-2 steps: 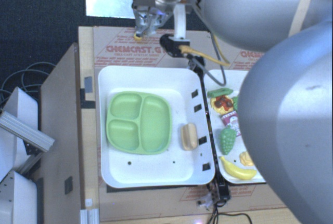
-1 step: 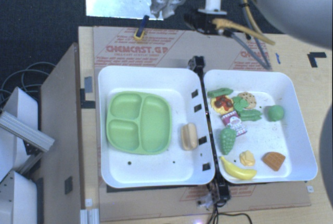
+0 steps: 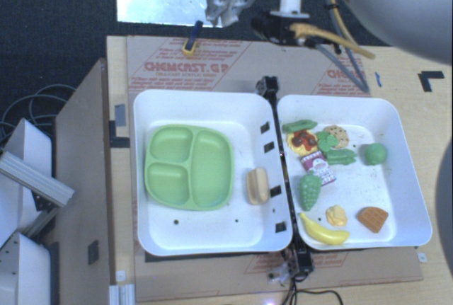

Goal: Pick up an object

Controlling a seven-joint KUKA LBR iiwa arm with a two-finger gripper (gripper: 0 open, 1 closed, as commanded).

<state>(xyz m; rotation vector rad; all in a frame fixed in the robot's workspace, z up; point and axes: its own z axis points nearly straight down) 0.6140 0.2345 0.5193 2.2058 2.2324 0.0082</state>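
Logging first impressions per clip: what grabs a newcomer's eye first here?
The green tray in the left bin, a hot dog beside it. Then the toy food in the right bin, with a banana nearest. The gripper hangs beyond both bins.

Tray (image 3: pixel 189 166) in left bin (image 3: pixel 205 104); banana (image 3: pixel 323 231) in right bin (image 3: pixel 396 116).

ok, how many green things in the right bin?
4, maybe more hidden in the pile. A pea pod at the top left, a leafy piece mid-bin, a round ball at the right, and a bumpy cluster lower left above the banana.
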